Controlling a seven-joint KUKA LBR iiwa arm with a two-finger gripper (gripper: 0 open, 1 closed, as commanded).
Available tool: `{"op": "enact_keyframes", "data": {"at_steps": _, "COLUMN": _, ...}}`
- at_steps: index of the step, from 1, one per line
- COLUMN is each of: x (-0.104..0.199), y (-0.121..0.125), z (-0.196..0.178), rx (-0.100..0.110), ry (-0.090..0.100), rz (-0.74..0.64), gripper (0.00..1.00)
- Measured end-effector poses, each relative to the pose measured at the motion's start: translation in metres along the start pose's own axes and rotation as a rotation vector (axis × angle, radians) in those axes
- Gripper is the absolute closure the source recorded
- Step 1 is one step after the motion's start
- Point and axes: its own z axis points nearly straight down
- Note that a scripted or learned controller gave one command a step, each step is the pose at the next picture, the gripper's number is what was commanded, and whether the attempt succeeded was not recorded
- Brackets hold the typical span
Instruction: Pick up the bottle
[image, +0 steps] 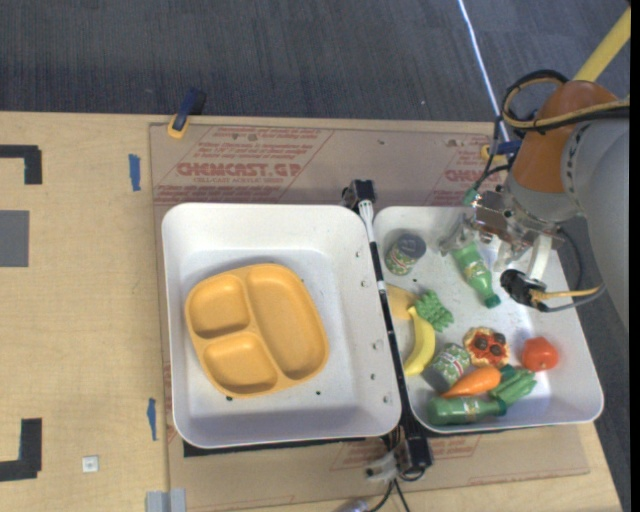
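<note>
Arm in from right, pincer (478, 243) low over right bin (585, 395), just above the green bottle (474, 272), which lies tilted near the bin's back. Can (404, 252) sits left of it. Banana (421, 343), carrot (470, 382), tomato (539, 354) toward front. Left bin (190, 240) has a yellow divided plate (256, 327).

bottle (475, 273) | green, lying tilted | right bin, upper part

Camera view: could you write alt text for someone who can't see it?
A grey robot arm reaches from the right over a green bottle in the right bin, among toy foods including a banana, carrot and tomato. The left bin holds a yellow divided plate.
</note>
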Motion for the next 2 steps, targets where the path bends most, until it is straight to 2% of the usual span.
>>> {"op": "enact_keyframes", "data": {"at_steps": 1, "x": 0.0, "y": 0.0, "z": -0.01, "rx": 0.0, "ry": -0.001, "rz": -0.001, "gripper": 1.0}}
{"op": "enact_keyframes", "data": {"at_steps": 2, "x": 0.0, "y": -0.032, "z": -0.105, "rx": -0.002, "ry": -0.001, "rz": -0.357, "gripper": 1.0}}
